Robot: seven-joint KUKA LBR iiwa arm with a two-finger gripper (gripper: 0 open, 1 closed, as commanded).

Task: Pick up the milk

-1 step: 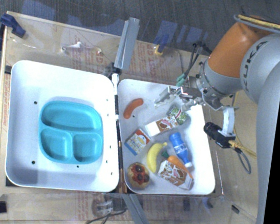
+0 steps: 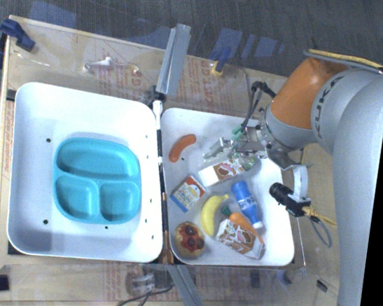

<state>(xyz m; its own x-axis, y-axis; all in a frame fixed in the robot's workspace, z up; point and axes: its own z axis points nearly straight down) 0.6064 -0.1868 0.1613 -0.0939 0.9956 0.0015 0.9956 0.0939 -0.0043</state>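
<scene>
We see the claw (image 2: 233, 145) low in the right bin (image 2: 276, 256), at the upper end of a milk carton (image 2: 226, 169) lying flat: white box, brown print. We can't tell the claw's state; metal parts blur together. Second similar carton (image 2: 241, 238) lies near the bin's front wall, beside a curved yellow banana (image 2: 210, 213) and a blue bottle (image 2: 246, 204). Smooth red sausage (image 2: 181, 147) sits left of the claw. Left bin (image 2: 21, 160) holds a glossy teal three-section tray (image 2: 97, 180). Wooden tabletop (image 2: 63, 60) underneath.
</scene>
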